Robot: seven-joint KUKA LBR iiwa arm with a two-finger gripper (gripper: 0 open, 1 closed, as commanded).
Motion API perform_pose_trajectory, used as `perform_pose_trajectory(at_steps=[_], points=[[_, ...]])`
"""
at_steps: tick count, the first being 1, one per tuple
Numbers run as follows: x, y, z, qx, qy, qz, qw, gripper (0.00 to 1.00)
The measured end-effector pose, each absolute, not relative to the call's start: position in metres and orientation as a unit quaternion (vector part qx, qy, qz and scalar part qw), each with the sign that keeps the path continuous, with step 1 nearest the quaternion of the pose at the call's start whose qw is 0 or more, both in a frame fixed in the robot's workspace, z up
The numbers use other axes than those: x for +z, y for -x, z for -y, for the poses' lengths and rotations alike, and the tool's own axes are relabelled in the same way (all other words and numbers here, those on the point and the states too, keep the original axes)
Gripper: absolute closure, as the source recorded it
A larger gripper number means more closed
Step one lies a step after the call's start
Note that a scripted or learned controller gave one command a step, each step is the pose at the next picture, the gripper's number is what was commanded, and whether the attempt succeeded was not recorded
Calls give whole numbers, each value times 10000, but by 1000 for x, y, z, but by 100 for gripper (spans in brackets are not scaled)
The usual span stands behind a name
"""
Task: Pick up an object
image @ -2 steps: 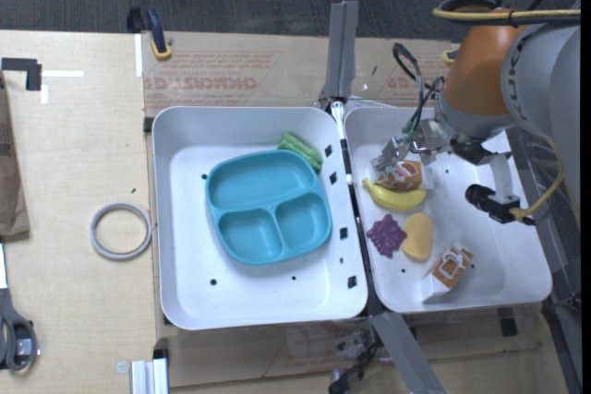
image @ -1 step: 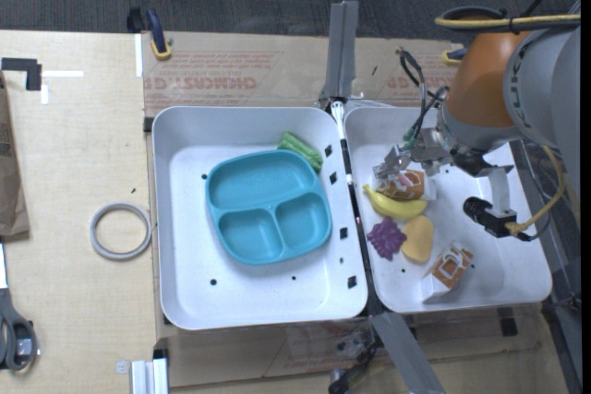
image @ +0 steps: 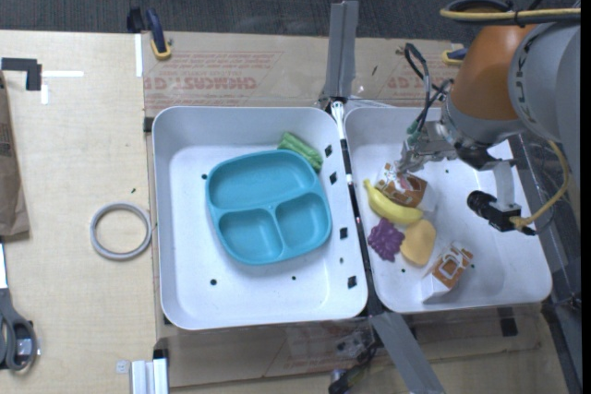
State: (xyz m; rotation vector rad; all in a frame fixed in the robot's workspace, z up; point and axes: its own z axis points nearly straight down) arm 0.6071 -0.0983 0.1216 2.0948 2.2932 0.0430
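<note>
Looking down into the right bin (image: 517, 286), you see the gripper (image: 413, 154) low over a small brown-and-white item (image: 407, 190) that is too blurred to name. You cannot tell whether the jaws are open or closed; wrist and cables cover them. Just beside that item lies a banana (image: 391, 208), with purple grapes (image: 386, 240), a yellow piece (image: 419, 243) and a waffle-like toy (image: 452, 266) near it. In the left bin (image: 175, 226) a blue tray (image: 268, 206) hides most of a green thing (image: 302, 149). On the tabletop (image: 74, 161), scissors (image: 16, 337) are cut off at the left edge.
</note>
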Motion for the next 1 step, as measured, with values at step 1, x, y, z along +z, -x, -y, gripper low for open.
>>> perform_pose_trajectory(at_steps=[1], points=[[120, -606, 98, 129, -6743, -7381, 168, 0]])
